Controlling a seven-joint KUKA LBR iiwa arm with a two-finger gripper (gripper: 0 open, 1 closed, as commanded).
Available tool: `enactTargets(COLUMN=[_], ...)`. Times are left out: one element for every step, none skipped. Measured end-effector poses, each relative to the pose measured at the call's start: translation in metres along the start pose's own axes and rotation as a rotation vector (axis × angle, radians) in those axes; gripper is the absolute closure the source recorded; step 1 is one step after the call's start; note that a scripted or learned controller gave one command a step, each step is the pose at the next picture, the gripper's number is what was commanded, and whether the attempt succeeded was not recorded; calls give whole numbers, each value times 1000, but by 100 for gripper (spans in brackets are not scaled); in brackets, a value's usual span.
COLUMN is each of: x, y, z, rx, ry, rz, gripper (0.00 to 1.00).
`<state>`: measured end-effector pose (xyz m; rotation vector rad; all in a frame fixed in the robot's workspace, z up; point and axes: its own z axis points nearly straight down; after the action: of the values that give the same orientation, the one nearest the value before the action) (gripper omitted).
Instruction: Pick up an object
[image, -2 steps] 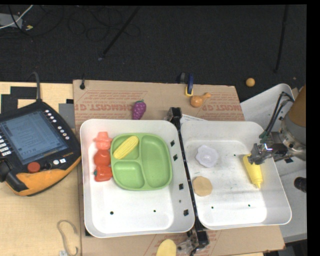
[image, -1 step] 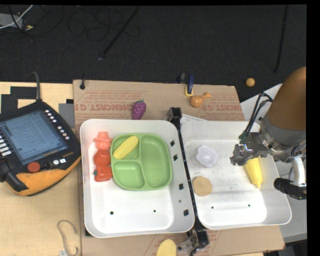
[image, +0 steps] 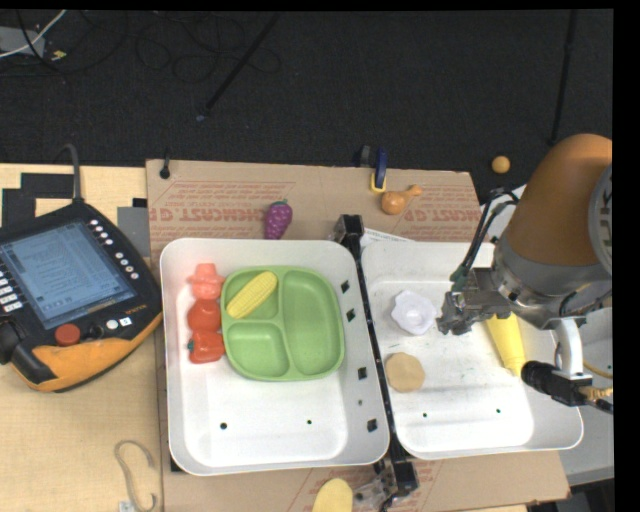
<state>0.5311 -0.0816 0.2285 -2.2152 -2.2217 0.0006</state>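
Bright, even overhead light washes the white bins (image: 270, 440) nearly to glare, with only faint shadows. The background is dark, and detail looks soft and slightly grainy.

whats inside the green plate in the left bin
A yellow corn cob lies in the top-left section of the green plate. The other two sections show bare green. Whatever is beneath the plate is covered.

Left of the gripper (image: 452, 318), the bench (image: 70, 440) is bearing a cardboard sheet (image: 230, 200) under two white bins (image: 260, 440); a pendant (image: 70, 290) is lying far left, a hook (image: 135, 470) below it.
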Motion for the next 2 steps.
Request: enactTargets(x=[60, 74], y=[-14, -13], z=[5, 10], rx=[2, 1], ry=[0, -2], rz=[-1, 3], gripper=[100, 100])
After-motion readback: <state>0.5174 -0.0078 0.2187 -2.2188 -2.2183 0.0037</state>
